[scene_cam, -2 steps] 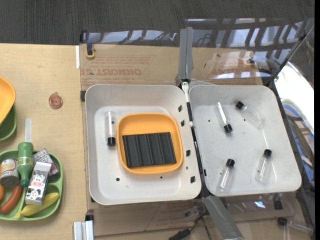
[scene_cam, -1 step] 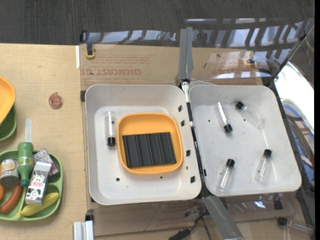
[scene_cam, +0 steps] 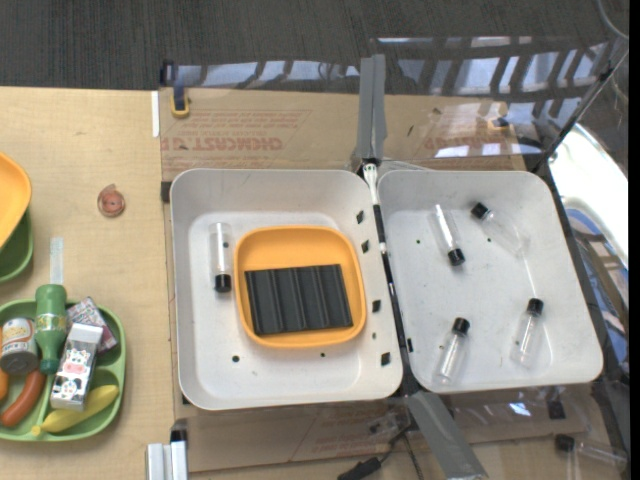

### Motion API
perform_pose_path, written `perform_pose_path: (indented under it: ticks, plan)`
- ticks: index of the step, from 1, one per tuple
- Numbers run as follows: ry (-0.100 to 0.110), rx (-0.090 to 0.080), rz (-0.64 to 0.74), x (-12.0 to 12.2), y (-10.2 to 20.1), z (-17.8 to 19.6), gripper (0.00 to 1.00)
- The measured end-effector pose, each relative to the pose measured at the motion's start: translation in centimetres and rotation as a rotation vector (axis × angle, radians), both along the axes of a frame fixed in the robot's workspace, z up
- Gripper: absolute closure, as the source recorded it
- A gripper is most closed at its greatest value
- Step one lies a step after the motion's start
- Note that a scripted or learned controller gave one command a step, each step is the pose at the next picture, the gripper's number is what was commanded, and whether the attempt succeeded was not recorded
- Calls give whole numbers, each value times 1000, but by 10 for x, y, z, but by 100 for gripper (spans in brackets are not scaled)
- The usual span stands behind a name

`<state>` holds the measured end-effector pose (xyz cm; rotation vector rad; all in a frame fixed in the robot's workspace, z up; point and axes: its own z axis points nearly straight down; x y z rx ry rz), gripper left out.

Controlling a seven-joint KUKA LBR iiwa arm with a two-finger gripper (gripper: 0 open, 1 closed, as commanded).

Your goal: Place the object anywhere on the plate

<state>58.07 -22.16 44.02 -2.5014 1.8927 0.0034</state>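
A: Left to right: a green plastic tray of toy food (scene_cam: pixel 95 388) is sitting at the bench's edge. In the left white bin (scene_cam: pixel 290 388), a clear vial with a black cap (scene_cam: pixel 220 256) is lying just beside the square orange plate with a black ribbed insert (scene_cam: pixel 298 288).

B: The right white bin (scene_cam: pixel 490 373) is holding four more clear capped vials (scene_cam: pixel 447 236), well apart. Can't tell the gripper's state.

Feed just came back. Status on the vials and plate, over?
Four vials loose in right bin. One vial beside orange plate, left bin. Dark ridged block already on plate.
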Motion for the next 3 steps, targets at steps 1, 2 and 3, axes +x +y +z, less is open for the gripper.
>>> perform_pose_path:
  ticks: [1, 2, 3]
  plan:
    - [-2, 1, 334, 63, 8, 0, 100]
    - [-1, 0, 683, -35, 17, 0, 100]
    - [-6, 0, 1098, 11, 4, -11, 100]
